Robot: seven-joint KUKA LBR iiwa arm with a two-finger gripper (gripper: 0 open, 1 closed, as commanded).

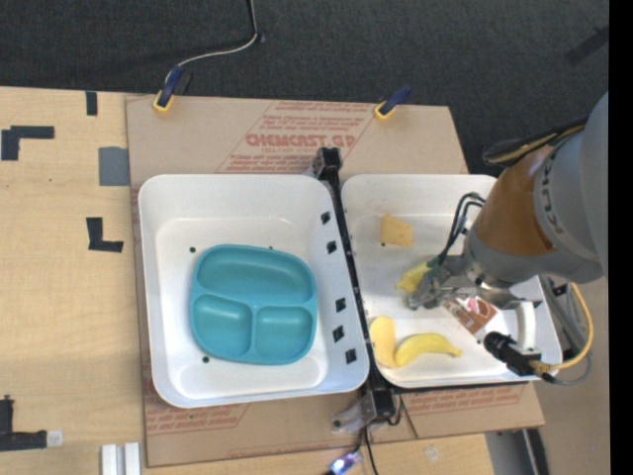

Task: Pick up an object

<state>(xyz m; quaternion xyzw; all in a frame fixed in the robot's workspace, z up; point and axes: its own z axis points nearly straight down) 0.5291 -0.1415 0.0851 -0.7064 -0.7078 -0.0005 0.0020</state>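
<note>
In the right bin [435,191] lie a yellow block [396,231] near the back, a yellow banana [425,345] at the front, a half-round yellow piece [382,338] beside it, and a small yellow object [410,280] in the middle. A red-and-white packet [473,314] lies under the arm. My gripper [427,292] is low in the right bin, right against the small yellow object. The grey arm with its orange band [514,211] comes in from the right.
The left bin [163,216] holds a teal divided plate [252,303]. A black divider [336,255] runs between the bins. Both bins rest on a cardboard sheet [287,137] held by clamps. A cable loops beside the arm at the right.
</note>
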